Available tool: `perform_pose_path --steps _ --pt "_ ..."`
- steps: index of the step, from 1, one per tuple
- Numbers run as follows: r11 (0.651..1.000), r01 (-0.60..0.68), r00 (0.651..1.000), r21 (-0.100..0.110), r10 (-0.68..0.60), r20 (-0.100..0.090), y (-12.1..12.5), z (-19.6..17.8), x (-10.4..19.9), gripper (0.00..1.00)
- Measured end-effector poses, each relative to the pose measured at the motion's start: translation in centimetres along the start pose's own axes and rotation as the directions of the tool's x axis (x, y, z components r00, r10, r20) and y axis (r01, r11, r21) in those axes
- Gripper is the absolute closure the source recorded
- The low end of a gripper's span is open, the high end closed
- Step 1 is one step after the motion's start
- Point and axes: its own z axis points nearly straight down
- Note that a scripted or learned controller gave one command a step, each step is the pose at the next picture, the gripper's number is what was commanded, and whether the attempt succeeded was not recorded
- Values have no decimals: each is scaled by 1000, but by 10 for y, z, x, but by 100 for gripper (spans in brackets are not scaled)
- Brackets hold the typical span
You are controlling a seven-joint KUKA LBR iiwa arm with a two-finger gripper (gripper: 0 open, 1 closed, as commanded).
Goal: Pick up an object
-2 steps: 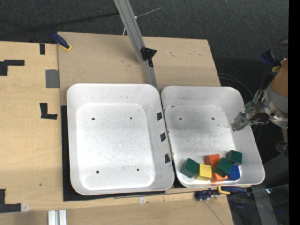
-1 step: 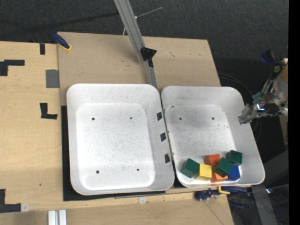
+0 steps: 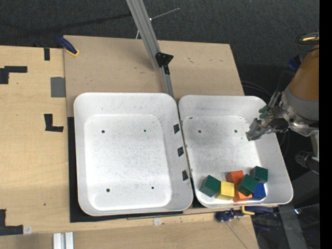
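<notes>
Several small blocks lie clustered in the near right corner of the right bin point(image 3: 218, 139): a green block point(image 3: 210, 185), a yellow block point(image 3: 226, 190), an orange block point(image 3: 236, 177), a blue block point(image 3: 259, 192) and two more dark green ones point(image 3: 260, 173). My gripper point(image 3: 256, 129) hangs over the right side of that bin, well behind the blocks. Nothing shows between its fingers. The view is too coarse to show how they stand.
The left bin point(image 3: 127, 154) sits beside the right one on the wooden bench. A grey metal pole point(image 3: 148, 30) slants up from between the bins' far edges. A blue-and-yellow clamp point(image 3: 67, 44) lies at the bench's far left.
</notes>
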Motion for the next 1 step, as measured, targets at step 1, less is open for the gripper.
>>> perform_pose_path --steps 1 --pt "1000 3 1000 -2 -3 -1 4 -6 55 100"
